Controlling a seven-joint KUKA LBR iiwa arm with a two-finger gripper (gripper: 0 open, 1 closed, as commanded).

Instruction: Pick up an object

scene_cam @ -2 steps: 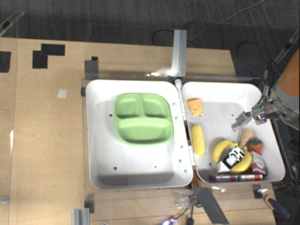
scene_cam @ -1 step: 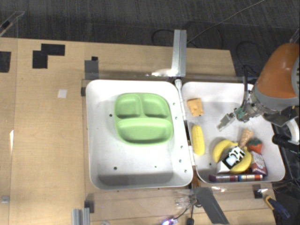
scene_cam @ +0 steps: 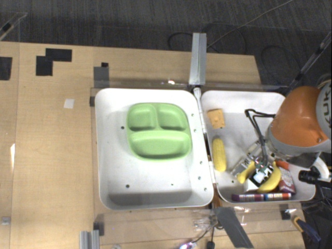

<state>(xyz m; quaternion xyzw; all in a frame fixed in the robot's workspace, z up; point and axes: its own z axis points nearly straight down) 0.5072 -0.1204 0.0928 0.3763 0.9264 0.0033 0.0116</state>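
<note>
Arm (scene_cam: 303, 121) is mostly a big rounded orange band with a grey ring under it, black cable looping off the side, and a shiny metal gripper (scene_cam: 255, 167) at the tip.

Yellow banana (scene_cam: 273, 182) lying curved near right bin's front edge, under the pincer (scene_cam: 258, 168)

A light wooden bench (scene_cam: 46, 154) with black tape patches (scene_cam: 52, 60) stands on dark grey carpet (scene_cam: 129, 9)
</note>
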